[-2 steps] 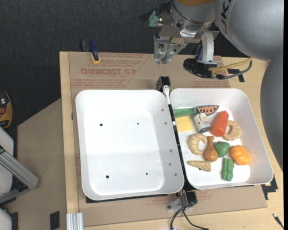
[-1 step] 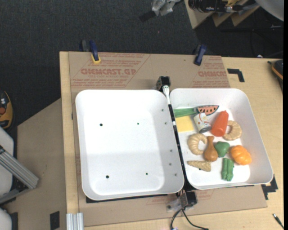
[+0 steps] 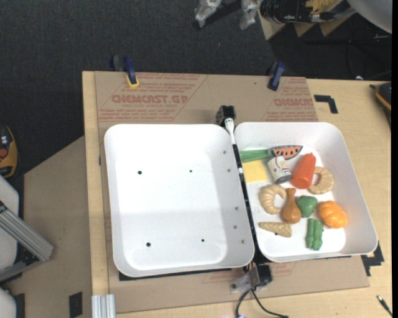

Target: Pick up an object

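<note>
Two shallow white bins sit side by side on a brown board printed with red lettering; the left bin [image 3: 168,245] has a smooth, glossy floor marked by four small dark dots; the right bin [image 3: 348,163] holds all the toy food, twelve pieces by count, and any of them could be the thing to pick up.

Along the right bin's far edge lie one flat green strip [image 3: 254,154] and one watermelon slice [image 3: 288,151], red with a green rind; just near of them are one yellow block [image 3: 253,171], one small can [image 3: 278,169] lying tilted, one red-orange pepper [image 3: 303,171], and one pale ring [image 3: 323,181] like a doughnut. In the middle are one tan curled pastry [image 3: 271,197], one brown drumstick [image 3: 290,208] and one green pepper [image 3: 306,204], packed so close they touch; one round orange pumpkin [image 3: 333,214] sits toward the right edge. Near the front edge lie one beige cone [image 3: 275,229] and one knobbly green pod [image 3: 314,235]. All look like moulded plastic.

Two blue clamps, the left clamp [image 3: 130,68] and the right clamp [image 3: 276,74], grip the board's far edge.

The claw [image 3: 229,12], silvery metal, hangs beyond the board's far edge over the dark floor, well apart from both bins; it touches none of the toys and nothing shows in its grasp; whether it is released or clenched I cannot tell.
</note>
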Robot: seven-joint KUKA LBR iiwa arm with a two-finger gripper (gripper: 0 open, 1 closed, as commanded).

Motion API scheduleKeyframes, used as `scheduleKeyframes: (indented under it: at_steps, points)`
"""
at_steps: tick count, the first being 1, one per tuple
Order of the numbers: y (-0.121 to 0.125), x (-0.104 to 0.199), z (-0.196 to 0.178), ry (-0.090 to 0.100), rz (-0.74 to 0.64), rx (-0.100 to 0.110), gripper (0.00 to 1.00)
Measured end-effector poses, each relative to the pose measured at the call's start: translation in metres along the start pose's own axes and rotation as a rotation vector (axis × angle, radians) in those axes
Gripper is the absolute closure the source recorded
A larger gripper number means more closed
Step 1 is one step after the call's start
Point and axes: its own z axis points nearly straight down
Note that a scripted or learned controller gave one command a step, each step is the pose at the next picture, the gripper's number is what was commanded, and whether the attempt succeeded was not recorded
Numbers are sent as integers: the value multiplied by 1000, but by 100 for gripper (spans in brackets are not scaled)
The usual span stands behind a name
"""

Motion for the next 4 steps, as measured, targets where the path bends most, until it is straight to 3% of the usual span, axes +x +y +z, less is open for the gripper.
scheduleKeyframes:
  at_steps: [1,2,3,4]
  points:
    - [-49,64,139,-2,-7,18,0]
    - [-45,61,118,1,-2,-3,100]
    - [-42,60,-9,6,-2,-16,100]
    - [-42,60,0,1,-1,0,0]
